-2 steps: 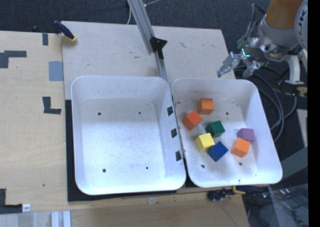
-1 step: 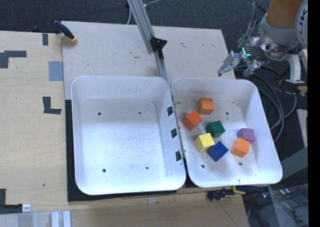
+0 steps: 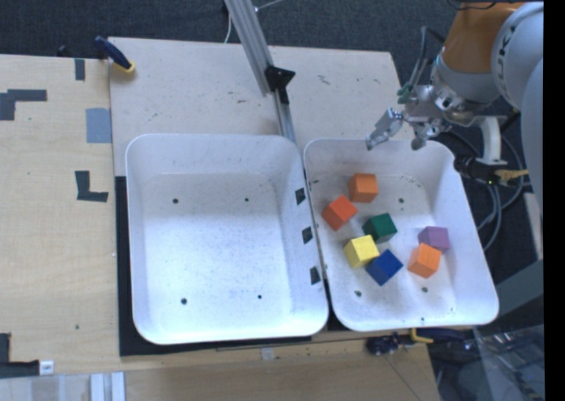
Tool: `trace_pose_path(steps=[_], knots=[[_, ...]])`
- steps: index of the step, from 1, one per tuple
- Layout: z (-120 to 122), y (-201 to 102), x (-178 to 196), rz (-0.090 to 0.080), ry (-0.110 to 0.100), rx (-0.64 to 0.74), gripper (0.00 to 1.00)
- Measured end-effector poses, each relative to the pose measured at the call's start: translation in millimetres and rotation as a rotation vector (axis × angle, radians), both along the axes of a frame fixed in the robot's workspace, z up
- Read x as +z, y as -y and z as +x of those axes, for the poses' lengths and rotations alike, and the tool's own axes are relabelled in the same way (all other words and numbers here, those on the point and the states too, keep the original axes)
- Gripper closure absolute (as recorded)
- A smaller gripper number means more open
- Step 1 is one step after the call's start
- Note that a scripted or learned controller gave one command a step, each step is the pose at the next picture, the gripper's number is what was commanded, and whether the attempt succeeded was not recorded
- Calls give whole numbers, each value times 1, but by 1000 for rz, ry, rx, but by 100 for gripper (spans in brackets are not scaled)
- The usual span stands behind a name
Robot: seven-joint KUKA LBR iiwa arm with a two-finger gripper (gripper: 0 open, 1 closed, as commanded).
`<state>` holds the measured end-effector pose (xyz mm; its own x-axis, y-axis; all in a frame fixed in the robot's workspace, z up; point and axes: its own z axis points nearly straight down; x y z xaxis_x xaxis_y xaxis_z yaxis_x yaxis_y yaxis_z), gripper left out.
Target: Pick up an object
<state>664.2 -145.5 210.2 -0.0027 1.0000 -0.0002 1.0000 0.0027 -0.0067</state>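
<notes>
While the tool hovers open and unladen, the right bin holds seven blocks: three orange, one each green, yellow, blue, purple.

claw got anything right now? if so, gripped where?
Nothing held. The claw hangs open over the far rim of the right bin, with no block between its fingers; the blocks lie on the bin floor.

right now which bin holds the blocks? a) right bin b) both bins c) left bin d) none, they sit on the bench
a: all the blocks, orange, green, yellow, blue and purple, lie in the right bin.
</notes>
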Motion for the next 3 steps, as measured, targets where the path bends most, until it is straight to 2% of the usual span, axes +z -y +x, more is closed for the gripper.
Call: trace_pose_path(steps=[1, 2, 3], knots=[[1, 2, -45, -1, 0, -1, 0], [3, 6, -108, 0, -1, 0, 0], [6, 5, -93, -2, 5, 1, 100]])
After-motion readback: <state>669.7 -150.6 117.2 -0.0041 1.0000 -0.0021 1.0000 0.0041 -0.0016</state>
